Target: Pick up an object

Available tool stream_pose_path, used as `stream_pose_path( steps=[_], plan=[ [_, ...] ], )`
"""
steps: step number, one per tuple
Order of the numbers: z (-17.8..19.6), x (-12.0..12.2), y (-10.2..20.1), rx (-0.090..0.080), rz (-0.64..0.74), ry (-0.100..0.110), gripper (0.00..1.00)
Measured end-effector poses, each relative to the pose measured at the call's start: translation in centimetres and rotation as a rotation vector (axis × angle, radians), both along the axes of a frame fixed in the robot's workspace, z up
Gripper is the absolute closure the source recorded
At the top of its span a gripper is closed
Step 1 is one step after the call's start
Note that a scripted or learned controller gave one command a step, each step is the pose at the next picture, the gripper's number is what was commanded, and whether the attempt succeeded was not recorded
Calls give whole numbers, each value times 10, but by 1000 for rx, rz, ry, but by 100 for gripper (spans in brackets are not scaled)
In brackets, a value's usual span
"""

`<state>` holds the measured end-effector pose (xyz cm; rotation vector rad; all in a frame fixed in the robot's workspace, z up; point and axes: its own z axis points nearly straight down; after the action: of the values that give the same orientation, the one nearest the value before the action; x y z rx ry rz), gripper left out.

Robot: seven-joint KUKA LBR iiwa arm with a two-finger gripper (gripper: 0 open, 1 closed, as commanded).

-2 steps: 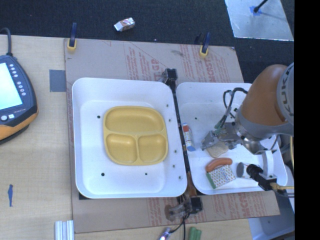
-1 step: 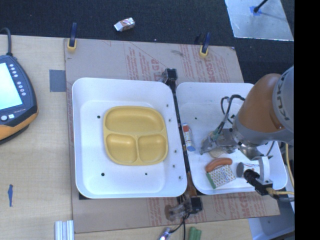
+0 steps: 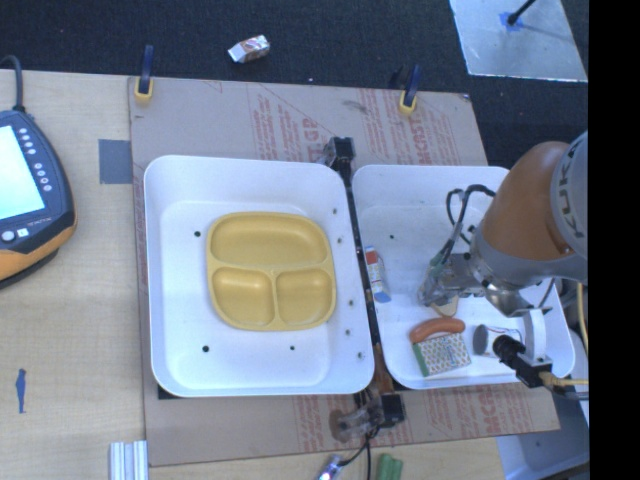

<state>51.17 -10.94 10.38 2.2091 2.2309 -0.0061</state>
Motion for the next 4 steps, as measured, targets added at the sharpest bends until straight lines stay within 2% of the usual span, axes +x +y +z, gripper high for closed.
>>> stream_pose_path(
  steps=[1,2,3,4],
  plan=[
    [0,0,0,0,0,0,0],
    [-12,50,-44,5,-8,1,0],
    [-12,30,-3,4,-3,3,0],
    [-12,-8,1,4,-2,3,0]
  ],
)
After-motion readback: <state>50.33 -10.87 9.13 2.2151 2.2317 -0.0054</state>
